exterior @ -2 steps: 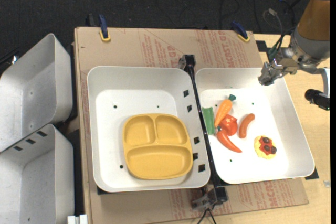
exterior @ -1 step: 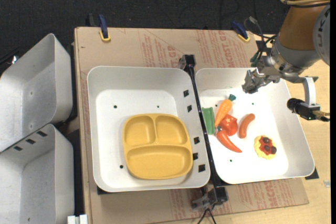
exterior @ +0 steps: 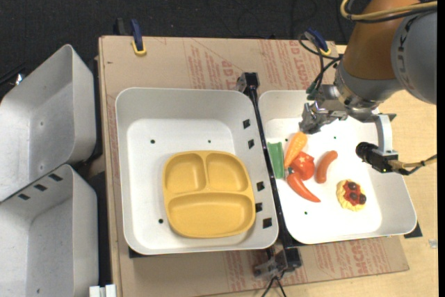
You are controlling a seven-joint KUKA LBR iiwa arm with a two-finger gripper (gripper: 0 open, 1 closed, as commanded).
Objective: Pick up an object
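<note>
- While hovering over the right bin (exterior: 389,219), reaching in from the right: arm (exterior: 389,31), with gripper (exterior: 314,116) hanging above the bin's upper left part, just above the tip of the carrot (exterior: 295,145).
- Showing too little to settle the finger state: dark fingers seen end-on against the white floor; open or closed cannot be told, and nothing seen between them.
- Lying in a tight cluster at the left of the right bin: carrot slanting, green piece (exterior: 277,158) along the dividing wall, red pepper (exterior: 302,165) touching the carrot's lower end, red chili (exterior: 303,188) below it.
- Lying apart and so looking easier to take: sausage (exterior: 325,166), just beside the pepper, and a yellow pastry with dark berries (exterior: 351,194) nearer the bin's lower right.
- Judging the carrot the likeliest target: descending straight, with fingers set across its narrow width rather than along its length.
- Guarding against trouble: keeping clear of the wall and the green piece, and avoiding pinching the pepper together with the carrot.
- Standing aside in the left bin (exterior: 139,122): yellow divided tray (exterior: 207,193).
</note>
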